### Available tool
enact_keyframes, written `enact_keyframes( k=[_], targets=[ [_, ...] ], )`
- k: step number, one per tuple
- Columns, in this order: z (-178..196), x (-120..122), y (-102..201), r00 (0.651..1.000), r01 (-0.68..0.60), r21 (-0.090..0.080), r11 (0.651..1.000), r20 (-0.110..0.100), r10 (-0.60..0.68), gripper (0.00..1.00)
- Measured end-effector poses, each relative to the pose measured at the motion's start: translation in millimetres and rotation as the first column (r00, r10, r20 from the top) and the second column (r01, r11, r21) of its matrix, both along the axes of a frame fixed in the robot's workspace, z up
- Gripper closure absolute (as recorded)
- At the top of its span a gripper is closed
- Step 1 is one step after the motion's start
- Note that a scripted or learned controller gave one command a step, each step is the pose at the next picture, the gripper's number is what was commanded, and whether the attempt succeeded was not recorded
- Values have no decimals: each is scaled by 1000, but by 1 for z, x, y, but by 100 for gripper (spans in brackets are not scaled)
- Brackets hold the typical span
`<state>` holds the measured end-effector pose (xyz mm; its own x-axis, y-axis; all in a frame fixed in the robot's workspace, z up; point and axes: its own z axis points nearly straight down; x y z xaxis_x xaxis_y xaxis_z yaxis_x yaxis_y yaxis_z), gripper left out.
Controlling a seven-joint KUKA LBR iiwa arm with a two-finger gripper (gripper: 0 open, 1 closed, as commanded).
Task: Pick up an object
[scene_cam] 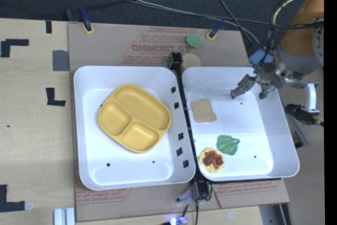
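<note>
In the right bin [274, 129], a flat tan bread slice [202, 111] lies.

Evenly and softly lit from overhead; slightly soft focus throughout, faint shadows only, mild glare on white bins [84, 113] at centre frame.

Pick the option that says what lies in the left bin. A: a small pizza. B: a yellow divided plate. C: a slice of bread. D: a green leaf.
B: the yellow divided plate lies alone in the left bin, while the bread slice, green leaf and small pizza all lie in the right bin.
</note>
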<state>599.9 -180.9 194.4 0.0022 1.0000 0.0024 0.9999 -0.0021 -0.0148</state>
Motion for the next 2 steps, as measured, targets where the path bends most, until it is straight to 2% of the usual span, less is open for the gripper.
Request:
enact_keyframes(
  k=[1,2],
  targets=[
    [8,3,0,1000,-3,-3,1000,13,3,0],
    [-55,-2,5,1000,-4,-2,1000,8,4,0]
  ],
)
